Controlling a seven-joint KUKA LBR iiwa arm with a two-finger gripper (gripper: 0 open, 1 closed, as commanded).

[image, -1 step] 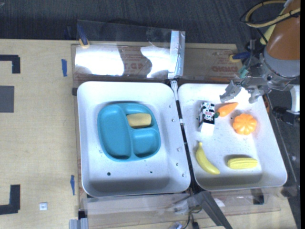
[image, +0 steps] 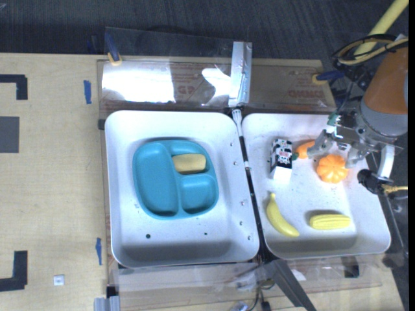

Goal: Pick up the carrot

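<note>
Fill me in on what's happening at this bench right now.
A robot arm reaches in from the right over the right bin, its gripper low near the bin's back. Right by it lie a small orange pumpkin and another orange item, partly hidden, possibly the carrot. A black-and-white carton, a banana and a corn cob also lie in that bin. The left bin holds a blue divided plate with a yellow piece on it. Nothing visibly held.

Bare bin floor point(image: 305, 196) lies open between pumpkin point(image: 331, 169), banana point(image: 281, 216) and corn point(image: 331, 221).
</note>
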